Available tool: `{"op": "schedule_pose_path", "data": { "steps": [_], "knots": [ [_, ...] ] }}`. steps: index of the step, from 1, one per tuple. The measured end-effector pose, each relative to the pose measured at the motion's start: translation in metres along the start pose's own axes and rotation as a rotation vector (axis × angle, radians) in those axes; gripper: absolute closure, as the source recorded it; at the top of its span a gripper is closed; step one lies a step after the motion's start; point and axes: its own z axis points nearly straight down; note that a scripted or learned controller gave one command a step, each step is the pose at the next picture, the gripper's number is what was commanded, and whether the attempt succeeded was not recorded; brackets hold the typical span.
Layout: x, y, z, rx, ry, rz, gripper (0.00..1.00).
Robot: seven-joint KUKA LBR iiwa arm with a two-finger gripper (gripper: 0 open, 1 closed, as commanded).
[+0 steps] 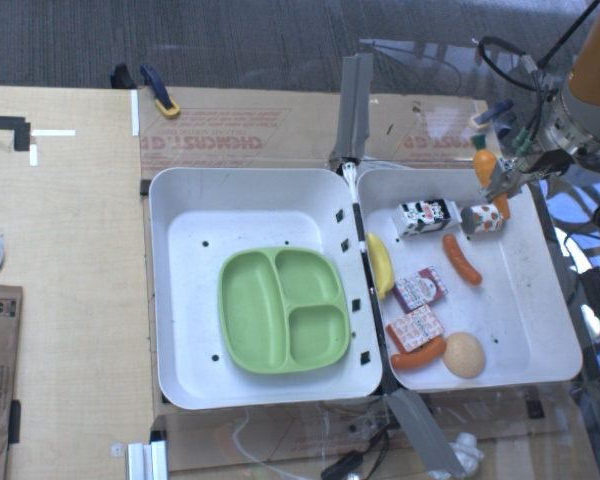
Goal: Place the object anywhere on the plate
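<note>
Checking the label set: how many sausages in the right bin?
2. One sausage lies on the bin floor right of centre, below the small can. The other lies at the front edge, between the red packet and the egg. None looks hidden.

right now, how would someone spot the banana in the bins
Look in the right-hand white bin, along its left wall beside the divider. The banana lies there lengthwise, the one plain yellow curved thing, left of the small printed cartons.
</note>
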Motion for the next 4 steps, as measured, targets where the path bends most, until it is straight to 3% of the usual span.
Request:
{"op": "schedule_pose_path", "data": {
  "steps": [1, 2, 3, 4],
  "knots": [
    [0.082, 0.021, 0.074, 0.001, 0.002, -0.041, 1.00],
    [0.148, -0.018, 0.086, 0.001, 0.001, -0.176, 1.00],
    [0.157, -0.046, 0.046, -0.001, 0.000, -0.095, 1.00],
    [0.156, -0.046, 0.038, 0.001, -0.001, -0.091, 1.00]
  ]
}}
